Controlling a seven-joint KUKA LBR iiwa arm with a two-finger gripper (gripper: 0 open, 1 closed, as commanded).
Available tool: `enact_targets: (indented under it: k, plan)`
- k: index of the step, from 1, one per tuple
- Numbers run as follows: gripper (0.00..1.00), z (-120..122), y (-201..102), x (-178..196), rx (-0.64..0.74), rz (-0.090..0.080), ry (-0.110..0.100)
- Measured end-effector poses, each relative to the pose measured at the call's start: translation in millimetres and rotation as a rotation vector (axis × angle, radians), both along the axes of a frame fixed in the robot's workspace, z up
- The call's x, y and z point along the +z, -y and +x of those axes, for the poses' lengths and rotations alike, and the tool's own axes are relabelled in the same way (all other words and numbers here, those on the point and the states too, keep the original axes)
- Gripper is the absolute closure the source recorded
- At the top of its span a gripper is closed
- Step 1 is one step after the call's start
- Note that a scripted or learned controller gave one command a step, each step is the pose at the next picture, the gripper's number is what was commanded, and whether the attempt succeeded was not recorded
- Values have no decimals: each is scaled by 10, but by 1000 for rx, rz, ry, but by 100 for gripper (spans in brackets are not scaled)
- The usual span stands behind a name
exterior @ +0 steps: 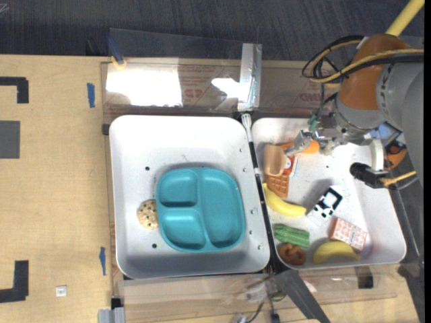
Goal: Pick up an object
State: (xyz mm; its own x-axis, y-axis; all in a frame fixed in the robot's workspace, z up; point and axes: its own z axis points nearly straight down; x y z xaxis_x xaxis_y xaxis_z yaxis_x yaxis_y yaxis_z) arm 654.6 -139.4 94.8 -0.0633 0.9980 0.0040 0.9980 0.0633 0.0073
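Gripper [315,138] is being held over the far end of the right bin [394,244], just above the orange waffle piece [281,179]; jaw state cannot be told from this angle, and nothing is being seen between them. A tan bread-like piece [273,157] is lying touching the waffle piece on its left. The banana [284,206] is lying just in front of the waffle piece. A black-and-white block [328,204] is sitting right of the banana. Further front: a green vegetable [291,234], a brown item [293,253], a lemon [335,250], and a pink patterned block [348,233]. In the left bin [128,180], a teal divided plate [200,208] is being flanked by a cookie [147,214] on its left.
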Motion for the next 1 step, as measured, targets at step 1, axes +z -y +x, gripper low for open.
enact_targets:
  k: [1]
  plan:
    - [0,81,-231,-47,-80,-14,-23]
